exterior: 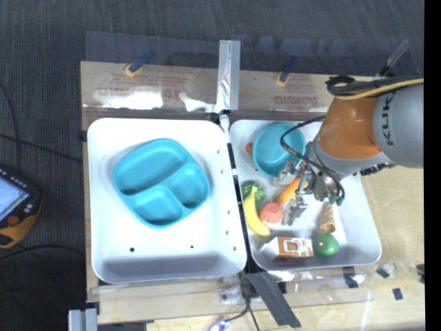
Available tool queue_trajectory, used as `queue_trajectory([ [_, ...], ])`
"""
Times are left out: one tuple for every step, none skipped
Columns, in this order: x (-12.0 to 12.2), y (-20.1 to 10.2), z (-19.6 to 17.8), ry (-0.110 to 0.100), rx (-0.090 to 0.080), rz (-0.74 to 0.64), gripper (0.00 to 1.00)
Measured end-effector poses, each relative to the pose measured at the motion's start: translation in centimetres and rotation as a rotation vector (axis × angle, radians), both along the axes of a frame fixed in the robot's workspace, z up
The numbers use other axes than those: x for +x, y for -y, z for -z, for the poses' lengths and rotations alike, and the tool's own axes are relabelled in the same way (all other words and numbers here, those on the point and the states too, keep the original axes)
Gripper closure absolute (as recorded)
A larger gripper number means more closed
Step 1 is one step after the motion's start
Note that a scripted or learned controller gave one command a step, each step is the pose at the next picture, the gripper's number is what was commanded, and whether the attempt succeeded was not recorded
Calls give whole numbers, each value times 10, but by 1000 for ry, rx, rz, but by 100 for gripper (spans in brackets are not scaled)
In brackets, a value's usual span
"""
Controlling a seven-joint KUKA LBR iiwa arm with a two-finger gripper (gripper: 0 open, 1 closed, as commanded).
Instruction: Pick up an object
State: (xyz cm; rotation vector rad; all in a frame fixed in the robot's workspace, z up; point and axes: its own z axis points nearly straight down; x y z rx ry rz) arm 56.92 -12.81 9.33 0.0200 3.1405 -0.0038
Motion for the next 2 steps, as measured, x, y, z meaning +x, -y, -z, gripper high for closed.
queue_trajectory([
  [1,-2,-8,2,-2,-3,100],
  [3,-44,-123,1,2,82,100],
])
